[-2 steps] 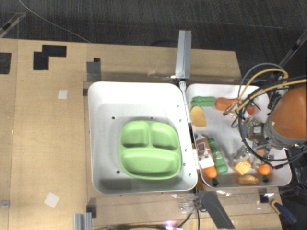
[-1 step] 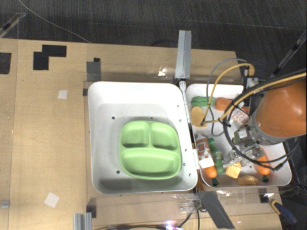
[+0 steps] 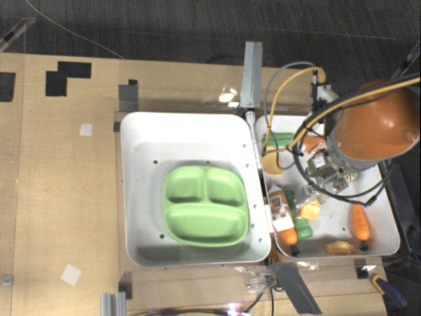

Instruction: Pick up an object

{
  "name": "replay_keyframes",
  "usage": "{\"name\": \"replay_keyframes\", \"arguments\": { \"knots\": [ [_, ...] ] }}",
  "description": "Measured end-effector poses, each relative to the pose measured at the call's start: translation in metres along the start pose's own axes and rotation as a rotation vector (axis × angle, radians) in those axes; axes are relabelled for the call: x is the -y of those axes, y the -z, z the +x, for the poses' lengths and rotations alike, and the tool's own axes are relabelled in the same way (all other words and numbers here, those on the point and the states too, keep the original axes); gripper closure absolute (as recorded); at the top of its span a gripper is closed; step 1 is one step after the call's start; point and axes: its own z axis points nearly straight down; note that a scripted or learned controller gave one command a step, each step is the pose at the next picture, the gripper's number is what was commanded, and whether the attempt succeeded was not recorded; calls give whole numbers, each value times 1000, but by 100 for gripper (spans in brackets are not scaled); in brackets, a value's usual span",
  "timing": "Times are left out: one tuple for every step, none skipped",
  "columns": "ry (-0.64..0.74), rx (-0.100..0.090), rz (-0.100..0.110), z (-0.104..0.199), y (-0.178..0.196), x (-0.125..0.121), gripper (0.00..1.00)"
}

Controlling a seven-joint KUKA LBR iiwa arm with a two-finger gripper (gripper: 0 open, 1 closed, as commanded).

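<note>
Right bin (image 3: 388,239): carrot (image 3: 360,223) near right, yellow piece (image 3: 310,210) mid, small bottle (image 3: 284,226) near left, toys loosely scattered. Pincer (image 3: 327,172) hangs just above them; wrist hides it, state possibly unreadable. Left bin (image 3: 141,176) holds green tray (image 3: 206,205).

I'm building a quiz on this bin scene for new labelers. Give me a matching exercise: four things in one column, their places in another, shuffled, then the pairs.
Things:
1. green divided tray
2. toy carrot
3. grey metal post
4. yellow cable

Places:
A. near the right bin's front right corner
B. arching over the right bin's back edge
C. in the middle of the left bin
D. standing behind the gap between the two bins

Pairs: 1-C, 2-A, 3-D, 4-B
</note>
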Motion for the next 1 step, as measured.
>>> {"name": "replay_keyframes", "arguments": {
  "knots": [
    [118, -3, 7, -38, 91, 23, 100]
  ]
}}
